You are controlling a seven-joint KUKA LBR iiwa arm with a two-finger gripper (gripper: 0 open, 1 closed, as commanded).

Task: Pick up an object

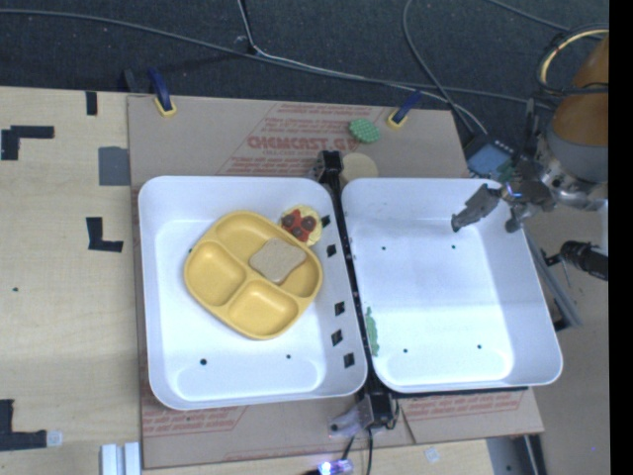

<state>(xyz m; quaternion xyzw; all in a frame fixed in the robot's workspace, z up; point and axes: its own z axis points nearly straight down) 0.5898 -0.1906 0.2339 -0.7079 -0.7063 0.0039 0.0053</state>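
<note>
From where I stand, the end effector (492, 212) hangs over the far right edge of the right bin (514, 364), its two fingers spread apart with nothing between them. The likeliest things to pick sit in the left bin (173, 364): a yellow divided tray (223, 275) with a brown slice of toy bread (276, 259) lying in one compartment, and a small red-and-yellow piece (302, 223) just beside its far rim. The tray looks like light, stiff, slick plastic, best pinched at its raised rim. The bread looks thin and flat, so I'd take it across its edges
</note>
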